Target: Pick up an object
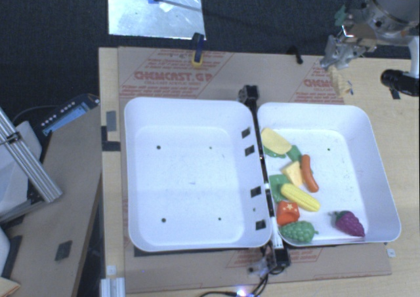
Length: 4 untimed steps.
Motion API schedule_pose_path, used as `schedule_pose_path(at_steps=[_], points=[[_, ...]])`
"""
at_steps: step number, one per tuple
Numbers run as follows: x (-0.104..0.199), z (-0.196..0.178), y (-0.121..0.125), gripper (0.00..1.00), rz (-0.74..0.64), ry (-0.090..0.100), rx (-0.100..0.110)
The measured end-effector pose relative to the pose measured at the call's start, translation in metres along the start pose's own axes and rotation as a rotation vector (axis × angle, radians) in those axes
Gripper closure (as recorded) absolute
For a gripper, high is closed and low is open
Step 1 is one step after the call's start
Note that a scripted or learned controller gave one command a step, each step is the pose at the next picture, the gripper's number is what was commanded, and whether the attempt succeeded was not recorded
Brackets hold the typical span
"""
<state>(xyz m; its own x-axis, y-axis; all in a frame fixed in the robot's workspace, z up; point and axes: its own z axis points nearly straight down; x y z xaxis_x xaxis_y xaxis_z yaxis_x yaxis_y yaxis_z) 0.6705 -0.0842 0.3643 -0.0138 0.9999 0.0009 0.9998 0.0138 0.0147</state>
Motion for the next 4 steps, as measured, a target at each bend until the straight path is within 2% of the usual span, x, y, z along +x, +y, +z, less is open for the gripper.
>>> schedule_pose_path(at_steps=[1, 2, 3, 4], points=[[0.042, 0.1, -0.046, 1.0, 0.006, 0.002, 0.024], [0.092, 0.161, -0.056, 1.0, 0.005, 0.001, 0.02], [0.027, 0.064, -0.04, 1.0, 0.017, -0.005, 0.002], [0.082, 0.126, -0.081, 1.0, 0.007, 0.001, 0.019]])
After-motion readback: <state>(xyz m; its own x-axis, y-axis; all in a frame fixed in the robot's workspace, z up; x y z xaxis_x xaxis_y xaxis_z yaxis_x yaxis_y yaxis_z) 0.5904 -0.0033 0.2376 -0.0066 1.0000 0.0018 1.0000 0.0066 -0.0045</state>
